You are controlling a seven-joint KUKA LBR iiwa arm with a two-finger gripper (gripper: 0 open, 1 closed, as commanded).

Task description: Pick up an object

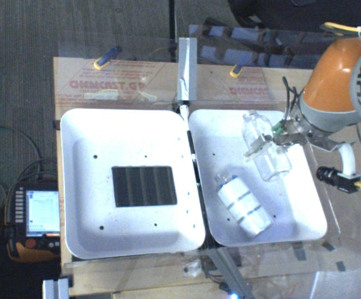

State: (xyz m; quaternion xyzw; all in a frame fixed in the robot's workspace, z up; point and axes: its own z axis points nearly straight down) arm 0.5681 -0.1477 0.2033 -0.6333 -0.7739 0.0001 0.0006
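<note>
My gripper [269, 141] hangs over the upper part of the right bin [305, 220], below the arm's orange band [336, 80]. A clear plastic object [269, 162] lies right under and beside the gripper, and I cannot tell whether the two touch. Nearer the front of the same bin, a white ribbed cylinder [244, 204] rests on the floor at a slant. A flat black ribbed rectangle [144, 185] sits in the middle of the left bin [80, 142].
A metal post [186, 73] stands behind the seam between the bins. A handheld pendant with a lit screen [40, 212] and cables lie left of the bench. A black fitting [336, 177] sticks out off the right bin's right rim.
</note>
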